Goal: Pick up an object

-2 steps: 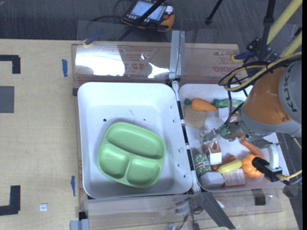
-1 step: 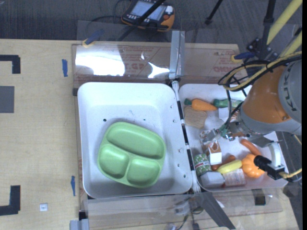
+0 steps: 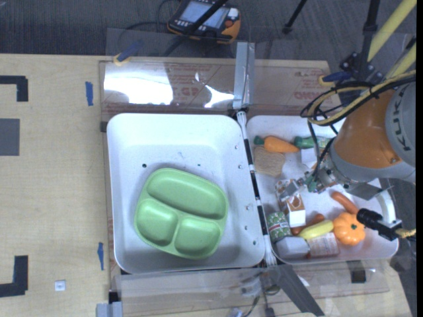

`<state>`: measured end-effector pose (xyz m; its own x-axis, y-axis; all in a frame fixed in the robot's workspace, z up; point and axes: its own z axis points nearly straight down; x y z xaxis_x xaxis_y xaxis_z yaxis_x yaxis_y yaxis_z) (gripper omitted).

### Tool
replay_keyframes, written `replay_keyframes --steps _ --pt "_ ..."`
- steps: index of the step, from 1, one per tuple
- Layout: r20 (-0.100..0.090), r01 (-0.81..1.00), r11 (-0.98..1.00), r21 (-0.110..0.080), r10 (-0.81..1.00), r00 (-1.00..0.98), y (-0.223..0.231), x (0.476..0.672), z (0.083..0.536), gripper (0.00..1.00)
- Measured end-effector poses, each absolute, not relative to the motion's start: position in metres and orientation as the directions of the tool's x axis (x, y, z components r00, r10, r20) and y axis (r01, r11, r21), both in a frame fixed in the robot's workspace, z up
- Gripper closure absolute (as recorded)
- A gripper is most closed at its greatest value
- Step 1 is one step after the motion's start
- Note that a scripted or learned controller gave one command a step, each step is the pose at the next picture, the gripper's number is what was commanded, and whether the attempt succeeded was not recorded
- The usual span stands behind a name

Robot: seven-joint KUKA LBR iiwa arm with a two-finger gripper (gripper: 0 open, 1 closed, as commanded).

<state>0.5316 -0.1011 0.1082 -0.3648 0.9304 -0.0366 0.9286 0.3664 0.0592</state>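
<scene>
We find the gripper point(image 3: 316, 180) low in the right bin point(image 3: 390, 243), beside the carrot point(image 3: 277, 144) (its opening cannot be told). We advise centring over one item before closing.

Left bin point(image 3: 125, 150): held a green divided plate point(image 3: 180, 211).
Floor: a handheld pendant point(image 3: 201, 18) lay beyond the bench.

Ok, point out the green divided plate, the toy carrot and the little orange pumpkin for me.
green divided plate point(image 3: 180, 211), camera view, on the ridge between its compartments.
toy carrot point(image 3: 280, 145), camera view, on the middle of its orange body.
orange pumpkin point(image 3: 348, 231), camera view, on its round front.
</scene>
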Motion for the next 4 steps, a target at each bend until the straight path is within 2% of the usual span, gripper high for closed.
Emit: replay_keyframes --steps 1,2,3,4 --pt "-0.022 0.927 0.371 0.063 0.929 -0.37 -0.095 0.534 0.122 1.0" --pt "-0.002 0.996 0.053 0.073 0.999 -0.053 -0.107 0.51 0.11 1.0" --pt "-0.02 0.997 0.036 0.069 0.999 -0.035 -0.121 0.505 0.108 0.0" --pt "-0.023 0.992 0.117 0.044 0.993 -0.116 -0.108 0.532 0.108 0.0"
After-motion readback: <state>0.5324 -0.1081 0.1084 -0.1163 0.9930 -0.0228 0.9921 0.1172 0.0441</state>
